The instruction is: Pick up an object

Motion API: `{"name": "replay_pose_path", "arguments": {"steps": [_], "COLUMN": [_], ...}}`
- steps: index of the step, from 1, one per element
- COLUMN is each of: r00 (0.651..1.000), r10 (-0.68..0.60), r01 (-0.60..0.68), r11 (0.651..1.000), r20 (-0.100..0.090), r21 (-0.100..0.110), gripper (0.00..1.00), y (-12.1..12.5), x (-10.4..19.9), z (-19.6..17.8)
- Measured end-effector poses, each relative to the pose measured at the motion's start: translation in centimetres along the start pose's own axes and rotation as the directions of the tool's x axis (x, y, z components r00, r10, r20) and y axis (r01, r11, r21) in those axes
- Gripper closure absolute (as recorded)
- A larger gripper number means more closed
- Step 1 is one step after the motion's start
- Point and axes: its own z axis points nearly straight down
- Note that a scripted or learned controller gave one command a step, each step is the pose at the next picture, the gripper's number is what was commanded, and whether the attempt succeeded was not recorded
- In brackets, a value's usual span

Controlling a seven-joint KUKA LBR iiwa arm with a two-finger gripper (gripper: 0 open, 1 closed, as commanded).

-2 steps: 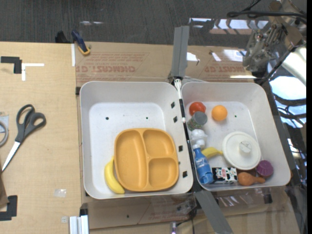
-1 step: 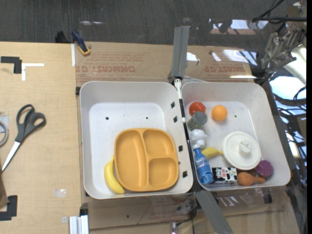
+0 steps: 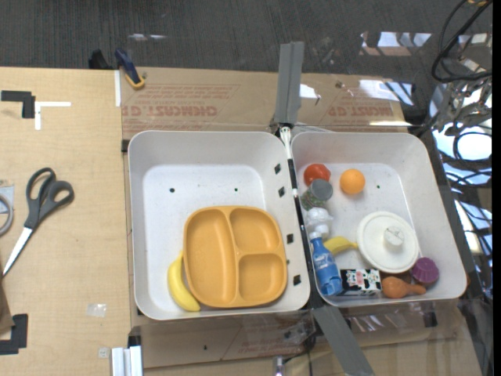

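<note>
Reading mirrored "CHEMICAL GR…": cardboard (image 3: 188, 104) behind bins (image 3: 141, 210).

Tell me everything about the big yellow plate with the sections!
The orange-yellow plastic divided plate has three compartments: one long one on its left side and two smaller ones on the right. It lies flat, right way up, in the left white bin, toward the front. A yellow banana pokes out from under its left edge.

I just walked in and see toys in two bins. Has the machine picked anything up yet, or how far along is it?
Nothing looks picked yet. The yellow divided plate and banana lie in the left bin; the orange ball, white lid and blue bottle lie in the right bin. The whole pick is left.
</note>
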Motion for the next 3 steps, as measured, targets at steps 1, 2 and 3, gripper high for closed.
{"name": "replay_pose_path", "arguments": {"steps": [1, 2, 3], "r00": [0.974, 0.974, 0.987], "r10": [-0.228, -0.228, -0.162], "r01": [0.228, 0.228, 0.162], "r11": [0.974, 0.974, 0.987], "r20": [0.0, 0.0, -0.001], "r21": [0.001, 0.002, 0.002], "gripper": [1.0, 0.0, 0.0], "y": [4.8, 4.7, 6.3], "x": [-6.8, -6.8, -8.9], "z": [13.9, 13.9, 23.4]}}
